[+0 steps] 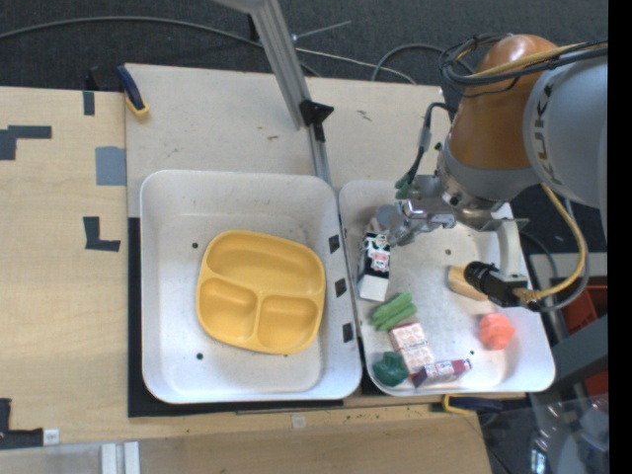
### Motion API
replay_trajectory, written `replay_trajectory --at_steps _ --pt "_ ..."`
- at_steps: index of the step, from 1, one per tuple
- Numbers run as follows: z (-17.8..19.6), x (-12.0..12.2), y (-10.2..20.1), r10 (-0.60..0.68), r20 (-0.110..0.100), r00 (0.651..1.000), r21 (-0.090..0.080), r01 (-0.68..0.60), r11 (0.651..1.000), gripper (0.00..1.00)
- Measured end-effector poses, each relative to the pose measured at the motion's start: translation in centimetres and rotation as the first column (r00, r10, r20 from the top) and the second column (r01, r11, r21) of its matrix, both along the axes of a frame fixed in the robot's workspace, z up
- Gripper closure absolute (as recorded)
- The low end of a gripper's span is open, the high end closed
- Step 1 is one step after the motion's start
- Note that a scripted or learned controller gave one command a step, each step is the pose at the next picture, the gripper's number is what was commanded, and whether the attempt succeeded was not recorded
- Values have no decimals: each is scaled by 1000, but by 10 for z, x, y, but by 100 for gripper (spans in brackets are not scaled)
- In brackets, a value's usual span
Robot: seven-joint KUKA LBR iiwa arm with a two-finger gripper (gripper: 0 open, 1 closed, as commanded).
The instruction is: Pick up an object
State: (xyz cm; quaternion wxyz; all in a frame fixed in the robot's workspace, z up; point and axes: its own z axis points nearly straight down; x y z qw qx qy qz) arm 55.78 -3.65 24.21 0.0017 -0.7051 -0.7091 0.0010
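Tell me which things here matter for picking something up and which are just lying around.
For the job:
hand, over the right bin
small carton just below it
green piece
wrapped block
orange ball
marker

Lying about:
yellow tray in the left bin
blue-and-yellow clamp on the bench

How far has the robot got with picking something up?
Nothing looks picked up yet. The tool is low in the right bin, right by the small cow-print box, but no object shows between its fingers. The green piece, orange ball and other items lie in the bin. Left to do: grab one and lift it.
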Motion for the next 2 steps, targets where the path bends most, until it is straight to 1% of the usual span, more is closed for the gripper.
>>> replay_trajectory --at_steps 1,2 --pt "-12 -6 61 2 0 1000 0 -2 1000 100" --pt "-15 -17 103 0 0 1000 0 0 1000 100"
